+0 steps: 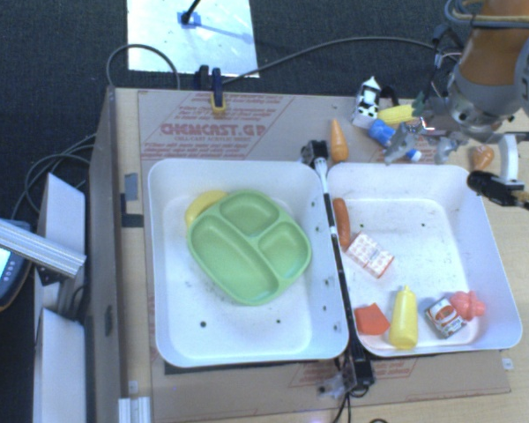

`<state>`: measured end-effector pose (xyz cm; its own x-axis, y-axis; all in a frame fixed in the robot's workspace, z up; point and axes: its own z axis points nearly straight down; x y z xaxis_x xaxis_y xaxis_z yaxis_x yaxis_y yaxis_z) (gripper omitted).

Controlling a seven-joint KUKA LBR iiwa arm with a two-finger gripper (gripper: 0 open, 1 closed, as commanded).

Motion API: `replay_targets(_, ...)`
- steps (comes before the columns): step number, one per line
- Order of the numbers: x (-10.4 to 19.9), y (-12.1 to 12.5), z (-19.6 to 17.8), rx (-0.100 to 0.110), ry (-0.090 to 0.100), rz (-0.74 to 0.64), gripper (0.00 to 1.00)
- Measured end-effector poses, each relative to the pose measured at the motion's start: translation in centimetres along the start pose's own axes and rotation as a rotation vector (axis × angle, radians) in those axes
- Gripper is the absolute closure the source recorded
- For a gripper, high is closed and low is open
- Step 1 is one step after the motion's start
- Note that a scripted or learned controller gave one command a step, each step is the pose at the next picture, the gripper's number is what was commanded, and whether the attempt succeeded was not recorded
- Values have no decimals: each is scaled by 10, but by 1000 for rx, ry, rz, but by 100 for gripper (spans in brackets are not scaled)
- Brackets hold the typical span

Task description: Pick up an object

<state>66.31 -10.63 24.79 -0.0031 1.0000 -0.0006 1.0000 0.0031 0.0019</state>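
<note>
I see my robot arm [498,55] up past the far right corner of the right bin [489,227]. It is big, round and grey. A fat orange band [511,3] sits on top of the grey part. Dark cables [463,7] curl beside the band. The end nearest the bin is shiny grey metal with small bits I cannot make out.

Green divided plate [249,247] in left bin [172,324] — black cables [141,53] beyond.

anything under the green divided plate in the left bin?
A yellow object pokes out from beneath the green divided plate at its upper-left edge. The plate covers the rest of it, so its shape and identity are unclear.
</note>
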Motion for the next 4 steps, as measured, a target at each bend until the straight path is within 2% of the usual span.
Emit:
replay_targets(1, -30, -55, 163, 0, 0, 3, 0)
replay_targets(2, -43, -64, 163, 1, 0, 2, 0)
replay_targets(3, -37, -132, 135, 0, 0, 2, 0)
replay_targets(4, -41, -175, 163, 1, 1, 2, 0)
